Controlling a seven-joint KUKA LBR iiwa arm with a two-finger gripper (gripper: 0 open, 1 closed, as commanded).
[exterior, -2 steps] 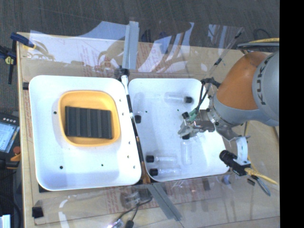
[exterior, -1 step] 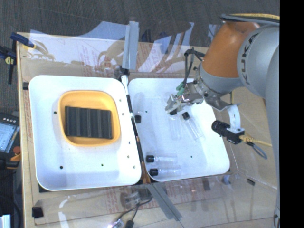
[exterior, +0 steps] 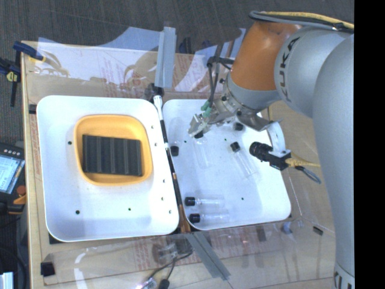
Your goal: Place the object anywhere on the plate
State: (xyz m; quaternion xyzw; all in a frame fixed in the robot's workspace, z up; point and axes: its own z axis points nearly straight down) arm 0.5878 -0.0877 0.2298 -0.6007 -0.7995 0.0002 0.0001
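The yellow plate (exterior: 111, 126) with a dark ribbed centre lies in the left bin (exterior: 60, 209). My gripper (exterior: 199, 127) hangs over the back left part of the right bin (exterior: 274, 206), well to the right of the plate. Clear vials with black caps lie in the right bin: one (exterior: 245, 161) just right of the gripper, and two (exterior: 209, 205) side by side near the front left corner. A small black cap (exterior: 174, 151) sits by the divider between the bins. Nothing shows between the gripper's tips.
The grey arm with its orange band (exterior: 258, 53) covers the back right of the right bin. A raised rim (exterior: 168, 161) separates the two bins. A grey bar (exterior: 165, 56) stands behind the bins.
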